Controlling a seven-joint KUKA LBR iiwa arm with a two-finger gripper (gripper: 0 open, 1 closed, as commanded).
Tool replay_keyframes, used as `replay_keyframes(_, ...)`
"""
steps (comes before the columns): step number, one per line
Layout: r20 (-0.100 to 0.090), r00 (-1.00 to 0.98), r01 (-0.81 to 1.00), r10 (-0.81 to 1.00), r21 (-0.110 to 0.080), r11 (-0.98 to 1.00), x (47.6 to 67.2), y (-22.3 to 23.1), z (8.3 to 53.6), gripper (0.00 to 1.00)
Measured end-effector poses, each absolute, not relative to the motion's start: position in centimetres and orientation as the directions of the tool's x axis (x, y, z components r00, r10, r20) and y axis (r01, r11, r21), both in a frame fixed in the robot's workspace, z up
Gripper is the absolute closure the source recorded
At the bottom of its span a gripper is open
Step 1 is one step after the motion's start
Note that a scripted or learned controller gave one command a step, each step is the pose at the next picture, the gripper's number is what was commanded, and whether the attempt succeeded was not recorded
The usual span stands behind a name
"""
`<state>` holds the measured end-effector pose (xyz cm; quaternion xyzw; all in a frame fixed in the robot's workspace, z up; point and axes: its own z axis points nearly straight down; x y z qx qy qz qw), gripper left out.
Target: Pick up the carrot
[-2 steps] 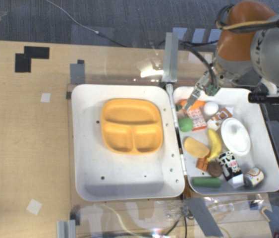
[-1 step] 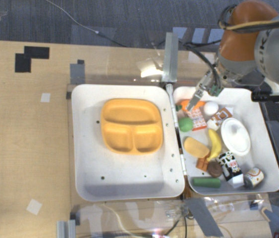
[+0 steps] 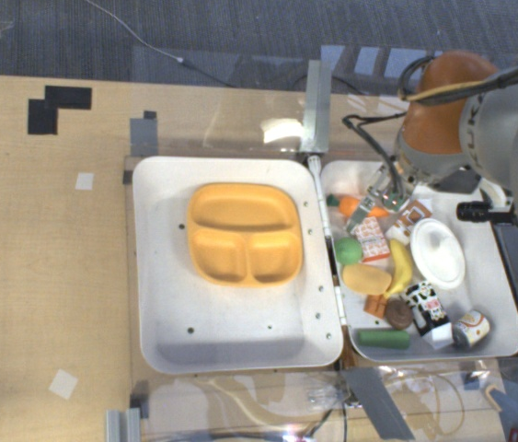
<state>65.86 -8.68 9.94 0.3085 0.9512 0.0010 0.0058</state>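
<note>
The carrot (image 3: 348,206) is a small orange piece at the upper left of the right bin (image 3: 507,339), partly hidden by the gripper. My gripper (image 3: 372,204) is down in that bin, right over the carrot, with orange showing on both sides of it. The grey arm with its orange band (image 3: 443,109) reaches in from the upper right.
The right bin is crowded: a green ball (image 3: 346,250), a red-and-white carton (image 3: 372,238), a banana (image 3: 403,267), a white bowl (image 3: 437,252), a cow toy (image 3: 422,301) and a green cucumber (image 3: 385,338). A yellow divided tray (image 3: 245,233) lies in the left bin (image 3: 162,320).
</note>
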Motion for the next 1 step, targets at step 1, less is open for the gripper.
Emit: replay_keyframes(1, 0.001, -0.789, 0.614, 0.614, -0.001, 0.789, 65.9, -8.32, 8.98, 0.0)
